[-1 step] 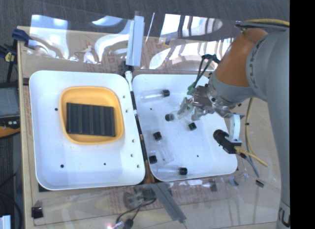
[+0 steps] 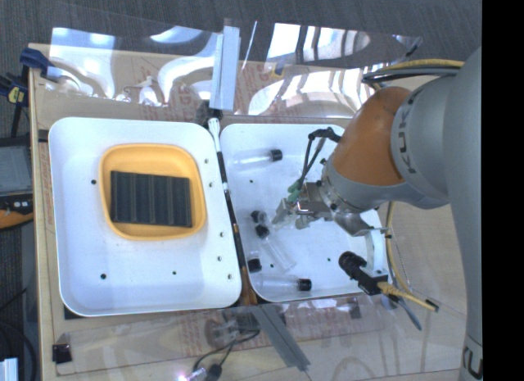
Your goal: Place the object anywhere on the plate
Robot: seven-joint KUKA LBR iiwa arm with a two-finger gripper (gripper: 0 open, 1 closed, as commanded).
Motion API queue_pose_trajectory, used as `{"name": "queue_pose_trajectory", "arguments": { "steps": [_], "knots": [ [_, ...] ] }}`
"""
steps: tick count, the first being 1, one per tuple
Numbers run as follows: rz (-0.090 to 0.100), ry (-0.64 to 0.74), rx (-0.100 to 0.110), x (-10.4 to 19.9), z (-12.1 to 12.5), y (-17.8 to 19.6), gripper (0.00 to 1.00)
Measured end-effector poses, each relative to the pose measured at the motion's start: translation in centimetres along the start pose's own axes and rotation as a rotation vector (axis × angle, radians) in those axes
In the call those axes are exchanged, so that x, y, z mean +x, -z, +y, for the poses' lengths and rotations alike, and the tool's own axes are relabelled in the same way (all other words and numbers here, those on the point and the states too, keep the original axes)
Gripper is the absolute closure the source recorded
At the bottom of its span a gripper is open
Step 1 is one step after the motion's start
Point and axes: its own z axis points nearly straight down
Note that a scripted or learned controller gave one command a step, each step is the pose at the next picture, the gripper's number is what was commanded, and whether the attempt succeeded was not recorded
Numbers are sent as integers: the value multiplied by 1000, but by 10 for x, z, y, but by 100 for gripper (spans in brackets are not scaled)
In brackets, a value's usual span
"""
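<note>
Left bin point(image 2: 74, 232): yellow plate point(image 2: 115, 166), ready to receive. Right bin point(image 2: 327, 289): capped clear tubes point(image 2: 255, 158) scattered loose; gripper point(image 2: 293, 207) low among them, presumably to pick. Finger state cannot be told.

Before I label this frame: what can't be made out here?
- Gripper: finger state unreadable in the camera view; small, cluttered by cables and fittings.
- Whether it holds a clear tube: transparent on white, cannot tell.
- Tubes in the right bin, e.g. the upper tube and lower tube: bodies nearly vanish; mostly black caps show.
- Right bin's right side: covered by the arm.
- Yellow plate in the left bin: dark ridged insert, material unclear.
</note>
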Motion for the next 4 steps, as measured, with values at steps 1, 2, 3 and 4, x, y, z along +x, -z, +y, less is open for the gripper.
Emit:
{"name": "queue_pose_trajectory", "arguments": {
  "steps": [1, 2, 3, 4],
  "knots": [
    [-1, 79, -2, 73, -33, 26, 100],
    [-2, 121, -4, 125, -1, 101, 100],
    [-2, 384, 1, 132, -31, 25, 100],
    [-2, 560, 1, 151, -36, 25, 100]
  ]
}}
